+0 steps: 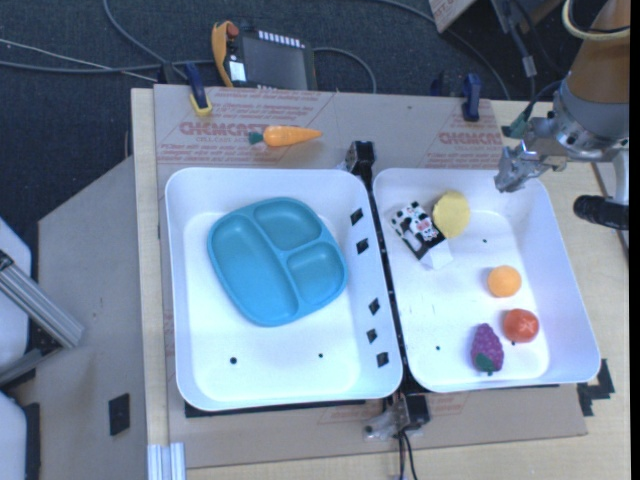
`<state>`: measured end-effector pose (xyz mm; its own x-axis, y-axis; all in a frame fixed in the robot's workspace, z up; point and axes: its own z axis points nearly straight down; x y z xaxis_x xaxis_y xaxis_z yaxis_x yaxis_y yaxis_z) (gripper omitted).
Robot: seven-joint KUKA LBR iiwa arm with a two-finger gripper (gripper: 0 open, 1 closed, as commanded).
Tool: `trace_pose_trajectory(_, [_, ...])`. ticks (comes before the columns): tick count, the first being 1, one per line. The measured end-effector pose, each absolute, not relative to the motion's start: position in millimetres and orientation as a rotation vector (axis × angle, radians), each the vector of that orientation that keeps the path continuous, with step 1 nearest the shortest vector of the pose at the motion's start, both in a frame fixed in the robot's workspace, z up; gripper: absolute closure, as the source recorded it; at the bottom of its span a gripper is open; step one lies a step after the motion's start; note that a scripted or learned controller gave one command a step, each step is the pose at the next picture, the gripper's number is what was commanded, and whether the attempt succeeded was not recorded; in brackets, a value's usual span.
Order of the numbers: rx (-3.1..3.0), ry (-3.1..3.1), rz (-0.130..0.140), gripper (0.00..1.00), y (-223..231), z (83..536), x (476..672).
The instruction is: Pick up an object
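Note:
The right bin (560, 268) holds a yellow round object (451, 213), a black-and-white cow toy (421, 232), an orange ball (504, 281), a red tomato-like object (520, 325) and a purple grape bunch (486, 348). My gripper (512, 173) hangs over the bin's far right corner, well apart from all of these. Nothing shows between its fingers.
The left bin (200, 358) bears a blue divided plate (278, 259). A toy carrot (283, 137) lies on the bench board behind the left bin. Clamps (198, 96) grip the board's far edge, and cables run on the floor behind.

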<state>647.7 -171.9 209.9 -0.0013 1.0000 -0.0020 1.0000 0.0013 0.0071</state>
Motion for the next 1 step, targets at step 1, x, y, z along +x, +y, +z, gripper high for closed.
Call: trace_pose_trajectory(1, [2.215,2.219,0.006,1.00,-171.9,262.1,649.2])
